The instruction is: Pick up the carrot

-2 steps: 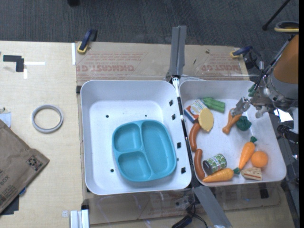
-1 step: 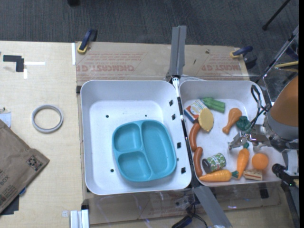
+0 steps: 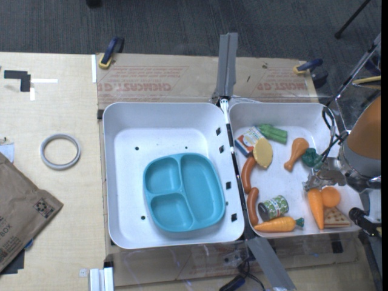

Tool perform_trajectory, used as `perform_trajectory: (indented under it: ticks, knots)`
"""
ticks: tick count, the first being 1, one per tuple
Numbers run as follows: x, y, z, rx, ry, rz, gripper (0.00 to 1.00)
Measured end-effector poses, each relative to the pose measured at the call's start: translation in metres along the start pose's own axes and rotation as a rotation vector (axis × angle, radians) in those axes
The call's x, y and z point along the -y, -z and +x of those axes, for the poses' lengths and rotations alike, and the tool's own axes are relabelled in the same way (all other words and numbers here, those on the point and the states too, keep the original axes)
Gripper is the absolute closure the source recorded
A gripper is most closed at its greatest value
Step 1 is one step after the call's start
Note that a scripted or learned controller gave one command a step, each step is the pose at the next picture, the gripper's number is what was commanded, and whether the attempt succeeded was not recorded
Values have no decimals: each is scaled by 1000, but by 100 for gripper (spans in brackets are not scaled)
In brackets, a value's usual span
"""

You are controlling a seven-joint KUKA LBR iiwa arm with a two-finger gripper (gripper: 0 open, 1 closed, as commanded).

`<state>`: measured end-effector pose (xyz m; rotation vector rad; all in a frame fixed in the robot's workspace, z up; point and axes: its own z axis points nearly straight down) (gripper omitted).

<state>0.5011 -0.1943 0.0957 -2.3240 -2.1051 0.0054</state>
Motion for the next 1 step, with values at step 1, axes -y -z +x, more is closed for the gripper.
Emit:
perform_trajectory:
  ticks: [1]
  knots:
    - [1,121,61,2,-214,-2,100]
